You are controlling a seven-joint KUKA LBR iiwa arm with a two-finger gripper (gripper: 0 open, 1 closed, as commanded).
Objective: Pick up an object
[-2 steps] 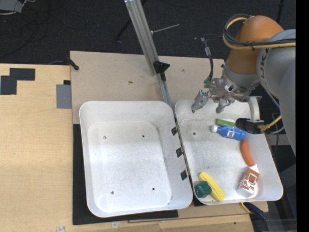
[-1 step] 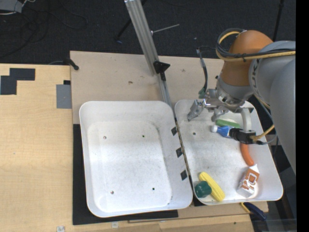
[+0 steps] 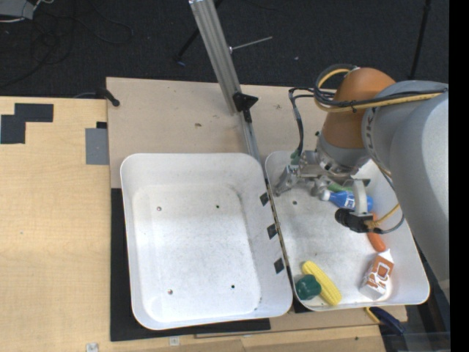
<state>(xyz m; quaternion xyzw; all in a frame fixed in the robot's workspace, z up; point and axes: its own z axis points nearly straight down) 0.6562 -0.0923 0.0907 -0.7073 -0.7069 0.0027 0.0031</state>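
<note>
We see the gripper [image 3: 287,180] low in the right bin [image 3: 410,288], near the bin's far left corner, just beside the wall that it shares with the left bin [image 3: 146,174]. Whether it is spread or pressed together we cannot tell, because the wrist hides that part, and we see no thing between its tips. The things that can be picked lie elsewhere in the right bin: a yellow corn cob [image 3: 322,281] touching a green piece [image 3: 308,289] near the front left corner, a white and orange carton [image 3: 377,276] near the front right corner, a small orange piece [image 3: 377,240] and a blue piece [image 3: 346,198] under the arm. We judge that the step in hand is the reach, with nothing taken yet. The next move, in our opinion, calls for bringing the gripper over one of these things, for example the corn cob, which lies free of the walls, and then descending on it.
</note>
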